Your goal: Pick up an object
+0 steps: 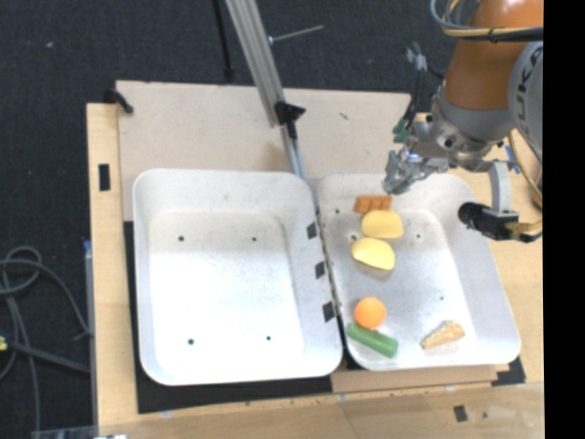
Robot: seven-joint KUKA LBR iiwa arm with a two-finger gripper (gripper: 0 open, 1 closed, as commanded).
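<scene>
The arm reaches in from the right, its orange band (pixel 489 58) high at the far right, and the end effector (pixel 399 181) hangs over the far edge of the right bin (pixel 475 282), just above and to the right of a small orange-brown block (pixel 372 204). From this slanted view the tips are small and dark against the bin rim, so I cannot tell if they are apart or together, and nothing is visibly caught between them. The right bin holds all the loose things: the orange-brown block lies at the far side, touching a yellow rounded piece (pixel 382 225) just nearer; a second pale yellow piece (pixel 374 253), possibly a potato or lemon shape, lies just beside that one. Nearer still, close to the divide between the bins, sits an orange ball-like fruit (pixel 369 313), and touching its near side lies a green cylinder (pixel 373 340), perhaps a cucumber, angled along the bin's near wall. Well apart to the right of these rests a tan wedge (pixel 443 335) near the near right corner. The left bin (pixel 151 273) sits side by side with the right one on the desk (pixel 183 122). A slanted metal post (pixel 256 48) rises from the far middle of the desk.
</scene>
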